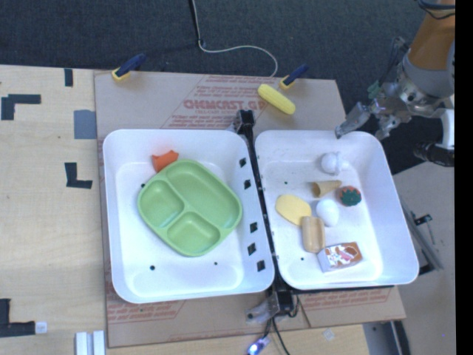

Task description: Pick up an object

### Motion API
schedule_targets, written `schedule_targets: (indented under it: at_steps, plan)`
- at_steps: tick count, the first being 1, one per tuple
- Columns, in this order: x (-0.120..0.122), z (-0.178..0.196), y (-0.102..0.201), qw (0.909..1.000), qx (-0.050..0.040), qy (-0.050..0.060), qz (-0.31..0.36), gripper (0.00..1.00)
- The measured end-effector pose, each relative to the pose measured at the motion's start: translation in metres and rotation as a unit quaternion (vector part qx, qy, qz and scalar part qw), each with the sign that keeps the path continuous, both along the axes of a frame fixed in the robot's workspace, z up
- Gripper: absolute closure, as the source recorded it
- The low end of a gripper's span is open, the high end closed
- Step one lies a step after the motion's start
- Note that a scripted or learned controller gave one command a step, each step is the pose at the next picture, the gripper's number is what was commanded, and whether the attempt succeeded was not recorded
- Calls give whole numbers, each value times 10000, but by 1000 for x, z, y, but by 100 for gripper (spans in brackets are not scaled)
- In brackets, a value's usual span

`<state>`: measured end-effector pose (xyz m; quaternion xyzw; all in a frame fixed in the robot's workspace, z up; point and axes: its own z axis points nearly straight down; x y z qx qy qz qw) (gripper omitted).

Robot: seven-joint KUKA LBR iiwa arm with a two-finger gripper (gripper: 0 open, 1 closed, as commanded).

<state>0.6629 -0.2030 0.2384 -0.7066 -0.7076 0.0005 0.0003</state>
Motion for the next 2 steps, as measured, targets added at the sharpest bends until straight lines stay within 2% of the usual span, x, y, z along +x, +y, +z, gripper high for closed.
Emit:
schedule_targets:
  at_steps: [1,2]
  plan:
    - [-75,-160,0,10000,15,45,-9,0]
    - [-28,-154,1,10000,-2,-9,5,0]
